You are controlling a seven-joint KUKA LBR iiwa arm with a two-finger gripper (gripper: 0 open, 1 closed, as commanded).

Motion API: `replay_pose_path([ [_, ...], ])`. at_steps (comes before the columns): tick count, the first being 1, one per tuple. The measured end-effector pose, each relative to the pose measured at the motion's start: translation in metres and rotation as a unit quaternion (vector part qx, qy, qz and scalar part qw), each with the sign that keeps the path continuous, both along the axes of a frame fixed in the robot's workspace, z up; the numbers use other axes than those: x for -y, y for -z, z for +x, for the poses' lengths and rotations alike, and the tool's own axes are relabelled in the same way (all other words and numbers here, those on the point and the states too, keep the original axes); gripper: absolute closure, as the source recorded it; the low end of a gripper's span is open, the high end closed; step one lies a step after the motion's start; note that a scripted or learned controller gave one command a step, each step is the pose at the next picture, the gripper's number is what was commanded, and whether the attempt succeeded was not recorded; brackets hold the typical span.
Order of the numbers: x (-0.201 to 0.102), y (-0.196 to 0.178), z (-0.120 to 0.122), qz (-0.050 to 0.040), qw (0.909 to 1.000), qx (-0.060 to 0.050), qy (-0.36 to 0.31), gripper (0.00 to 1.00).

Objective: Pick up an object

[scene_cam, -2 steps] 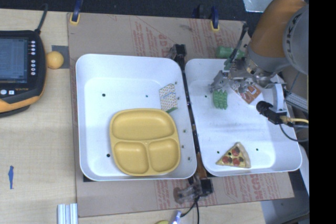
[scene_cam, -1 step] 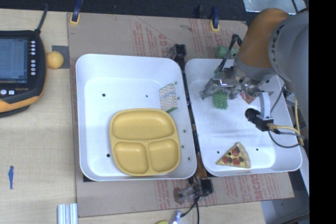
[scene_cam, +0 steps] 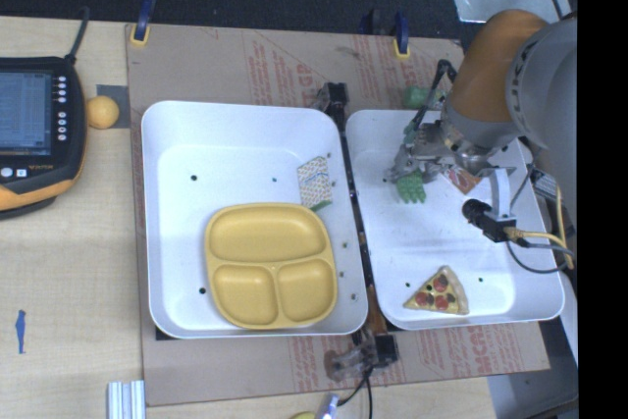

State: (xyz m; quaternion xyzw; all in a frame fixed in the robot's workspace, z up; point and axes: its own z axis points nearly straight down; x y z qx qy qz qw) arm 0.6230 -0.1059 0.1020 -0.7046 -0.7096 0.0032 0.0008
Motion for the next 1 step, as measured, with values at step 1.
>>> replay_pose_path([
  [1, -0.0618, -0.0912, 0.0261, 0.0024, 1.0, 0.003, 0.002, 1.0],
])
